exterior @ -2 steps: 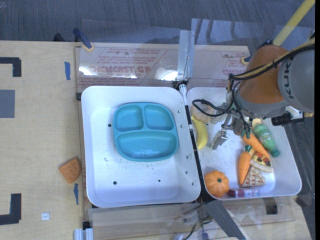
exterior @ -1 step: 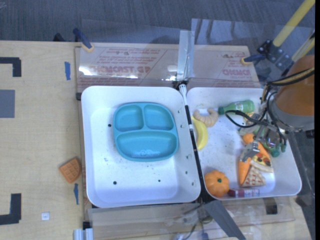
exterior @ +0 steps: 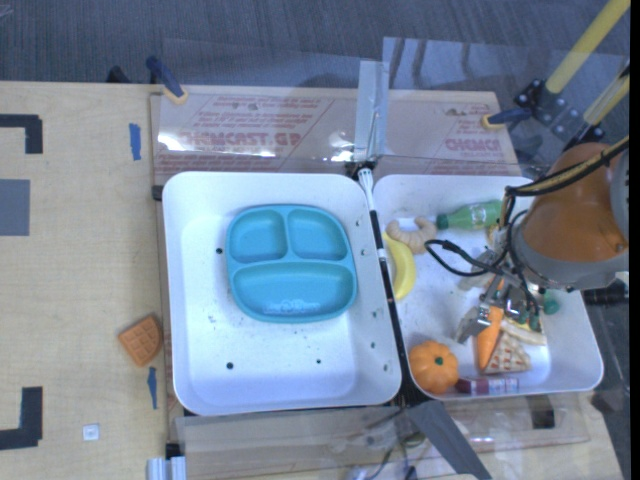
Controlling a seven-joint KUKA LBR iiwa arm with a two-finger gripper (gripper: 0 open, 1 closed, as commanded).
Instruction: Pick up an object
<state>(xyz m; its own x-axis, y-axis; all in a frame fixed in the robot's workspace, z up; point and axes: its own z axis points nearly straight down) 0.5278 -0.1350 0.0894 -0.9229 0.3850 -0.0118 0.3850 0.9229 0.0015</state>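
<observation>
From the overhead camera I see two shallow white plastic bins side by side on the bench. The left white bin (exterior: 190,268) holds a light blue three-compartment plate (exterior: 291,263) near its centre. The right white bin (exterior: 575,353) holds the loose objects: a yellow banana (exterior: 404,271) against its left wall, a tan ginger-like toy (exterior: 408,234) just beyond it, a green and clear plastic bottle (exterior: 468,215) lying on its side at the far edge, a round orange pumpkin-like fruit (exterior: 436,365) in the near left corner, a thin pink marker (exterior: 490,386) along the near wall, and a tan waffle piece (exterior: 513,348). My grey arm with its orange band (exterior: 568,223) reaches in from the right, and its two-finger gripper (exterior: 490,320) is low over an orange carrot-shaped toy (exterior: 487,343) lying on the waffle. The metal fingers look spread to either side of the carrot's top, not clamped, so I judge I am at the descent-and-grasp step. Next I need to close squarely on the carrot and lift straight up; the waffle and marker beside it could be snagged.
</observation>
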